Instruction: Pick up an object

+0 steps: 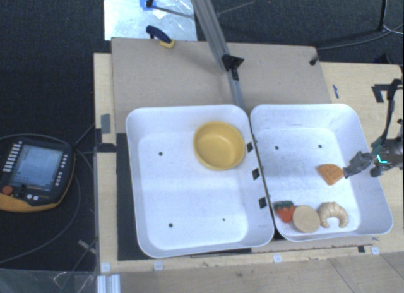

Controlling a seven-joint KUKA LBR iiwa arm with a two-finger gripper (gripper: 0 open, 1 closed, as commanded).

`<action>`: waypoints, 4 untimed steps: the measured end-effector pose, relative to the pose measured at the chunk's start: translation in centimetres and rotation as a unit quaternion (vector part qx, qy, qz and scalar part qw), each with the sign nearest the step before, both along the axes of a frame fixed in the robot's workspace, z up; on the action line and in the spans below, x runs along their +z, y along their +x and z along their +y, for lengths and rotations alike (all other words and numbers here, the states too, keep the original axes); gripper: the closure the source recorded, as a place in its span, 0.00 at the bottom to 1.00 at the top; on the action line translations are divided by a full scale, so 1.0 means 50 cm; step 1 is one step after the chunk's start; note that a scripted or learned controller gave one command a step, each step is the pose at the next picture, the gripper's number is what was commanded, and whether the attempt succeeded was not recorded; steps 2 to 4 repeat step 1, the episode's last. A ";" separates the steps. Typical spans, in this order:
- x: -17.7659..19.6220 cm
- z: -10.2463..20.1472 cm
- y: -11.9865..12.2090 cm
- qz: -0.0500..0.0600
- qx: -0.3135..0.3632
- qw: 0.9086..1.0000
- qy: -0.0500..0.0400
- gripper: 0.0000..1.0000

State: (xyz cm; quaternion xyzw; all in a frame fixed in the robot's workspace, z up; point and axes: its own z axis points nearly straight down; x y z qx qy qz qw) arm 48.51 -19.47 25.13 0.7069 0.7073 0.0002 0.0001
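Note:
My gripper (353, 167) reaches in from the right edge, low over the right bin (303, 124). Its tip sits just right of an orange wedge-shaped piece (330, 173), very close to it or touching it. Along the bin's front lie a pale croissant (333, 214), a tan round disc (306, 218) and a small red and green item (284, 210). A yellow bowl (219, 145) stands upright in the left bin (164, 184), near its back right corner.
A grey slanted pole (211, 26) crosses the cardboard behind the bins and ends at a black clamp (231, 63). A blue and yellow clip (159, 35) lies at the board's back left. A teach pendant (31, 172) sits on the floor at the left.

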 end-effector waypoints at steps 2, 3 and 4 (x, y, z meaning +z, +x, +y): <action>0.000 0.000 0.000 0.000 0.000 1.000 0.000 0.00; 0.000 0.000 0.000 0.000 0.000 1.000 0.000 0.00; 0.000 0.000 0.000 0.000 0.000 1.000 0.000 0.00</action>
